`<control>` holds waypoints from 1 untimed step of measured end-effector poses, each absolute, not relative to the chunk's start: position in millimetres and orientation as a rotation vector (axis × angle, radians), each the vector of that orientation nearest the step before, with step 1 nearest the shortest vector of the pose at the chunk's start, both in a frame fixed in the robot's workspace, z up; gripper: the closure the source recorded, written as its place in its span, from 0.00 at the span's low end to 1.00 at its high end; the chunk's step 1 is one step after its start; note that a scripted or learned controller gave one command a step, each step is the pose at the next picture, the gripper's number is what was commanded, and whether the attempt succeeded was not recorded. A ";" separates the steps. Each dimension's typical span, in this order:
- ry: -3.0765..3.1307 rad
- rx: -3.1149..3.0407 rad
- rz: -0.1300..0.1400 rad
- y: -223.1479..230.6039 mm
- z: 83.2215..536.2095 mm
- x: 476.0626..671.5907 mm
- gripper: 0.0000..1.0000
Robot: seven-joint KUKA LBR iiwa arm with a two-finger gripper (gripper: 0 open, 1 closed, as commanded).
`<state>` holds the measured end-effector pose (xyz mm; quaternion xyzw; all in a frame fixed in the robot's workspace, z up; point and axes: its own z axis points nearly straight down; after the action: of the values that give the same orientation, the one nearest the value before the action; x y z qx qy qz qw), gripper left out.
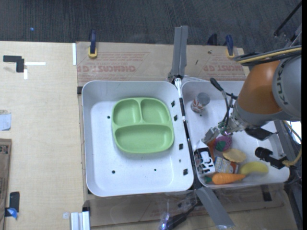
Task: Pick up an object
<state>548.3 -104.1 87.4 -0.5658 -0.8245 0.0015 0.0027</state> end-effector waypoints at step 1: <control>-2.578 -1.780 0.007 -105.6 93.2 548.3 1.00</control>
<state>548.3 -105.6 93.2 -0.5681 -0.8229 0.0022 0.0042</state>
